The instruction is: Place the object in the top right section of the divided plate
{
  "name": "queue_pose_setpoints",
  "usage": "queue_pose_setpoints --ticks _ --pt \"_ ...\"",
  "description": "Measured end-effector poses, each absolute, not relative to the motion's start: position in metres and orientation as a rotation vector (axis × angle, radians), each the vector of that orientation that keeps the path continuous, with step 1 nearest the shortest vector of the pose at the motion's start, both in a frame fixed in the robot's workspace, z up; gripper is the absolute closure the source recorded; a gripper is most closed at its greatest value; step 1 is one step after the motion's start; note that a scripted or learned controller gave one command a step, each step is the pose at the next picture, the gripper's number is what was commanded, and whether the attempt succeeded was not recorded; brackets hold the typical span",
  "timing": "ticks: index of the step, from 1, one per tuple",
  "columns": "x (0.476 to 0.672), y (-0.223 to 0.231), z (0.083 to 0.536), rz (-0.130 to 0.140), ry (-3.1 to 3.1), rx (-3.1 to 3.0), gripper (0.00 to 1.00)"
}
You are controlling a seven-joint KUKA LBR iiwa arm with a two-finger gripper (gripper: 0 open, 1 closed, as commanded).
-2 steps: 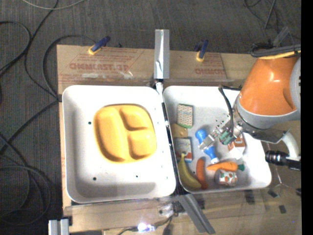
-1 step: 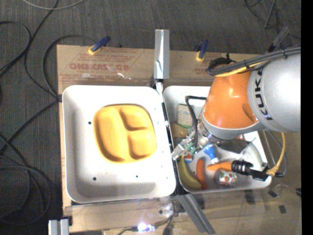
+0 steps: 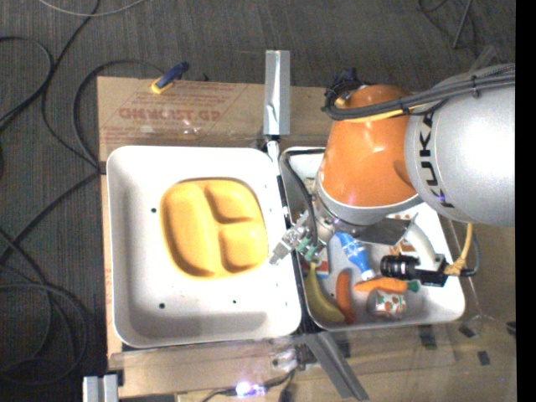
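While your arm hangs over the right bin (image 3: 452,308), its banana (image 3: 322,296), carrot (image 3: 343,291) and blue bottle (image 3: 353,256) lie below; the pincer (image 3: 293,243) sits at the bins' shared edge, grip unreadable. Beyond, the yellow divided plate (image 3: 213,226) rests in the left bin (image 3: 134,308).

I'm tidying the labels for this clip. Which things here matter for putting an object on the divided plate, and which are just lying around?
Belongs to the job:
yellow divided plate in the left bin
hand
toys in the right bin: banana, blue bottle, carrot

Lying about:
blue and yellow clip on the cardboard
floor cables
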State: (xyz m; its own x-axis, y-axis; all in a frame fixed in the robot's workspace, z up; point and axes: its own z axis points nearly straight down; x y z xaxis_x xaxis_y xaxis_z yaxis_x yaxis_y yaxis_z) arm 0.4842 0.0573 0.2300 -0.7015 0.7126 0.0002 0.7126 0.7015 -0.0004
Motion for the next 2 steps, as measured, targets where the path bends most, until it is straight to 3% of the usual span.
queue_pose_setpoints --ticks 1,2 --pt "0.486 0.099 0.183 0.001 -3.022 -0.846 1.0" --pt "0.521 0.104 0.194 -0.001 -3.046 -0.761 1.0"
